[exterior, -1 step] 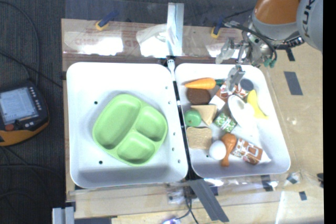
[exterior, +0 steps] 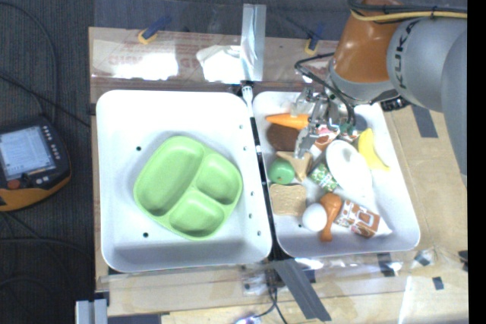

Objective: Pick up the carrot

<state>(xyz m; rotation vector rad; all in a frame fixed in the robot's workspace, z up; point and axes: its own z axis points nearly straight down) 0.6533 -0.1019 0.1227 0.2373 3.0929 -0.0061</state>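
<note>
Hanging over the upper part of the right shallow white bin (exterior: 402,201), the metal two-finger pincer (exterior: 313,120) sits just at 3 o'clock of the orange tapered carrot (exterior: 287,120), touching or nearly so; I cannot tell how wide it stands. At 6 o'clock of the carrot lies a brown block (exterior: 282,137), then a green round ball (exterior: 282,171). A yellow banana (exterior: 370,148) lies at 3 o'clock. Across the divider, at 9 o'clock, the left white bin (exterior: 121,117) holds a green sectioned plastic plate (exterior: 189,185).
</note>
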